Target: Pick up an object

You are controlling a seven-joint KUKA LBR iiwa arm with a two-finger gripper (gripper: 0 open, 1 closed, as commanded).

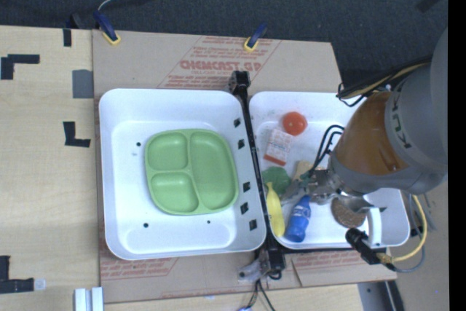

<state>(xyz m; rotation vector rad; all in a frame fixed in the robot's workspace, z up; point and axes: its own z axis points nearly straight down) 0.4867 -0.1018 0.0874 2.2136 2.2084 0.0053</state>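
Blue bottle (pixel 298 221) lies in the right bin (pixel 399 228), just right of the yellow banana (pixel 274 209), long axis near-vertical, cap end pointing up toward the gripper (pixel 309 182) touching its top.

One fixed camera above the bench (pixel 44 178), slanted down — both bins (pixel 116 156) visible, mid-distance

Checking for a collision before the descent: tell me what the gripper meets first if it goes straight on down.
Probably the blue bottle, lying right under the gripper beside the yellow object. Depth is hard to judge from this slanted view.
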